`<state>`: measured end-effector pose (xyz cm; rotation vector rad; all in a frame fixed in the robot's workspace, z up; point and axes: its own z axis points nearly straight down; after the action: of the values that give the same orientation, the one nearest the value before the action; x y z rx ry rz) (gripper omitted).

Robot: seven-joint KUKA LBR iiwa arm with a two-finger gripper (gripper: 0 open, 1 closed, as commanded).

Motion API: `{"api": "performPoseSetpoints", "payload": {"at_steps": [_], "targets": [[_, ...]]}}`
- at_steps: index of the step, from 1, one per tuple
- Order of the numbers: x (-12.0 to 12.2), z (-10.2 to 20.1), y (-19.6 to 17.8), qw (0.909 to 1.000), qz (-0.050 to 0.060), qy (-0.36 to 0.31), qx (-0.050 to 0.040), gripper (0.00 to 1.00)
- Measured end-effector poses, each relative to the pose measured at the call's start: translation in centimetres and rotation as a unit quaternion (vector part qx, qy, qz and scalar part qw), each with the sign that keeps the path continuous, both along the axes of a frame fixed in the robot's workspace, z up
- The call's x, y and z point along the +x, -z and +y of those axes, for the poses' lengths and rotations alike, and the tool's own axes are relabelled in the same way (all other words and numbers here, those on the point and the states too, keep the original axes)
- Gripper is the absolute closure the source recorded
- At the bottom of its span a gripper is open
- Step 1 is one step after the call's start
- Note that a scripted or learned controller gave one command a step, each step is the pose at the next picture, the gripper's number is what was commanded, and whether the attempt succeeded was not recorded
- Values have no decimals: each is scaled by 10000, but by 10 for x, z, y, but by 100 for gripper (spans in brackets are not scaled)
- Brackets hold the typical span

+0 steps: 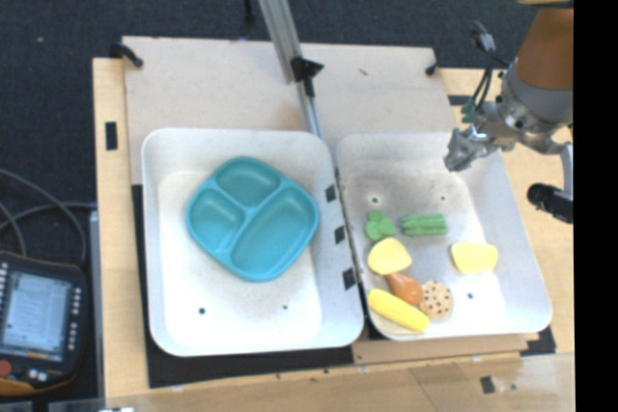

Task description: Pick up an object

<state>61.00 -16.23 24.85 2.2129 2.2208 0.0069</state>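
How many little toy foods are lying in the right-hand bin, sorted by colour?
Green: 2, a leafy piece and a long piece
Yellow: 3, at and
Orange: 1
Speckled cookie: 1
Total: 7

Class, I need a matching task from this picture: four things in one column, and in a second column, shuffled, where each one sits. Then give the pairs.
Things
1. blue tray
2. cookie
3. gripper
4. green pieces

Places
A. over the right bin's far right corner
B. in the left bin
C. middle of the right bin
D. near edge of the right bin, beside a yellow piece

Pairs: 1-B, 2-D, 3-A, 4-C
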Motion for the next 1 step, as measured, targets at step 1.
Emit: {"api": "performPoseSetpoints", "payload": {"at_steps": [1], "targets": [[-8, 56, -10, 10000, 27, -23, 17, 100]]}}
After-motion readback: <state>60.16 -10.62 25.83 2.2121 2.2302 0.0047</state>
